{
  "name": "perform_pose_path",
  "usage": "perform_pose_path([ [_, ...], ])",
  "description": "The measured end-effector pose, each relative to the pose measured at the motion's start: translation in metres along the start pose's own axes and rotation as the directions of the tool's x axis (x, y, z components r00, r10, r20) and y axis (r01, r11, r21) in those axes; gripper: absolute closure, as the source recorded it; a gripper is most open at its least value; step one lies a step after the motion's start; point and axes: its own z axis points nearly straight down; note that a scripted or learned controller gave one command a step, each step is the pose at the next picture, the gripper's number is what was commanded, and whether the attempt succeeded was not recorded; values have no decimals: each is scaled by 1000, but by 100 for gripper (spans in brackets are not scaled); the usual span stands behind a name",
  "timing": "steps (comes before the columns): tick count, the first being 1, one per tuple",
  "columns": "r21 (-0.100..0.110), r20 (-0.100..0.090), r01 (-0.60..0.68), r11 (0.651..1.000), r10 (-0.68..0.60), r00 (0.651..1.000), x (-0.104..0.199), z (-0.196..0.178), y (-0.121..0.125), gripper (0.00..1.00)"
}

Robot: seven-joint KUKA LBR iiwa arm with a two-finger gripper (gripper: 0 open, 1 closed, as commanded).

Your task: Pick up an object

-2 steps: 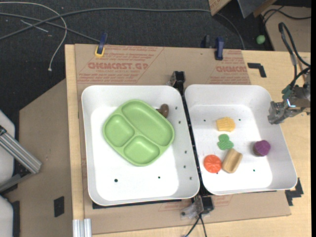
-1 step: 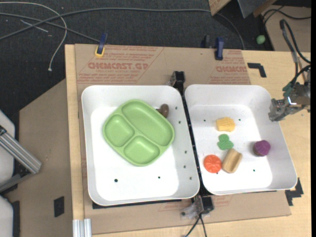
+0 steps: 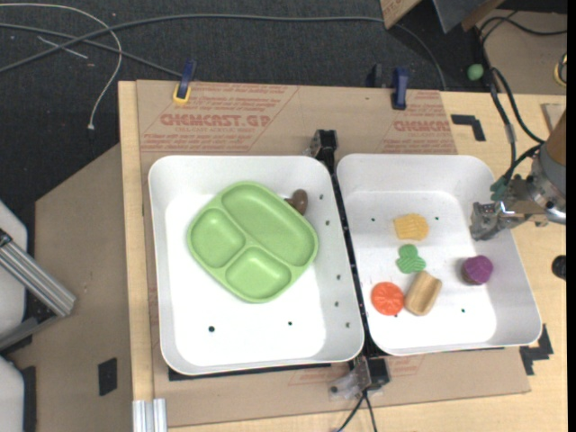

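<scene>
Purple ball [image 3: 477, 269] sits just below your gripper [image 3: 487, 216], grip state I cannot tell; it may roll off toward the right bin [image 3: 396, 174] wall.

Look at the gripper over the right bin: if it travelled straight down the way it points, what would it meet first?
Probably bare floor of the right white bin near its right wall. The gripper hangs above and right of the small purple lump, which looks off its line, though depth is unclear.
</scene>
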Motion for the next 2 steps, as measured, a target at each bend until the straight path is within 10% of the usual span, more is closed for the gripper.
perform_pose_path([
  [2,-2,0,1,1000,-1,1000,9,107,3,0],
])
